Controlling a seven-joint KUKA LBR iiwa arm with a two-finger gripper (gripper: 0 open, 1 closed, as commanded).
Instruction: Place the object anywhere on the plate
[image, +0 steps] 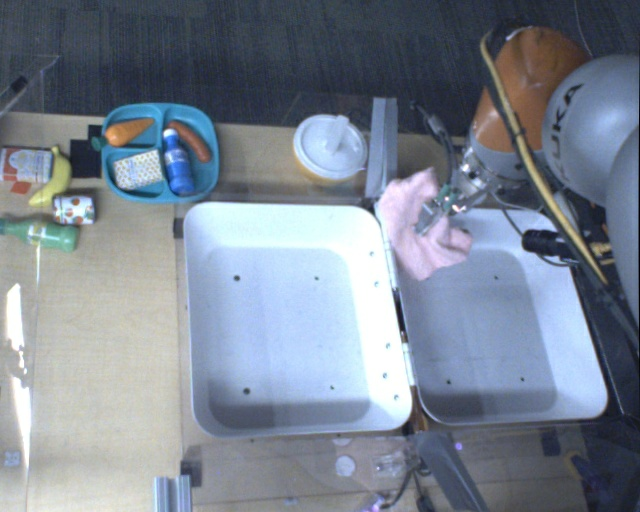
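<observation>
A crumpled pink cloth (420, 240) hangs over the top left corner of the right bin (500, 340), and its left edge overlaps the divider between the bins. My gripper (438, 214) comes in from the upper right and is shut on the cloth's upper middle, with folds bunched around the fingertips. The blue divided plate (205, 135) sits on the bench at the far upper left, well away from the gripper. It holds a toy carrot (130, 130), a sausage (198, 145), a blue bottle (177, 160) and a checked piece (137, 170).
The left bin (290, 320) lies between the cloth and the plate. A white lidded cup (330, 147) stands behind the bins. A banana (55, 175), a small can (73, 209), a green bottle (40, 234) and a carton (22, 165) lie left of the plate.
</observation>
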